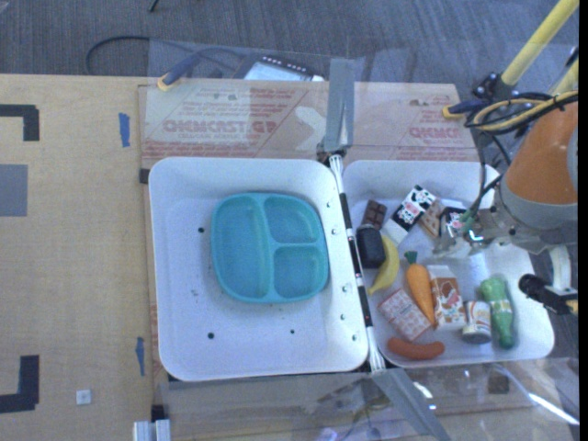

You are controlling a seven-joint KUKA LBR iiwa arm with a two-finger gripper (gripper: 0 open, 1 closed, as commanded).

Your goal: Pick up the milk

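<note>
Gripper [457, 234] low in right bin [542, 343], fingers blurred, can't tell their state. Milk [415, 208] just left, near far rim, partly crowded.

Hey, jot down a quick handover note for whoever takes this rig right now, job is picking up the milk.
Gripper: low over the right bin, near its back; finger state unclear, nothing seen held.
Milk: black-and-white carton at the back of the right bin, just left of the gripper, lying in the bin.
Teal plate: in the left bin.
Done: approach only.
Left: grasp and lift the milk.
</note>
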